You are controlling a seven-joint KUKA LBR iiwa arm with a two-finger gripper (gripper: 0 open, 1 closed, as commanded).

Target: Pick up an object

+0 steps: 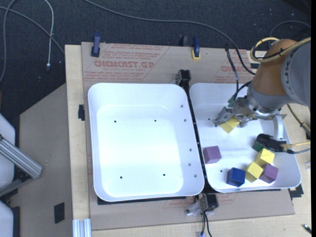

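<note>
The tool (231,118) hangs over the right bin (200,102) with its fingers closed around a yellow block (228,126), gripped between them. Below the tool lies a purple block (212,154). Further below and to its right sit a blue block (236,177), two more yellow blocks (255,172) and another purple one.

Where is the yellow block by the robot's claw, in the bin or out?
In. The yellow block lies inside the right bin, right at the gripper; whether it is gripped, I cannot tell.
</note>
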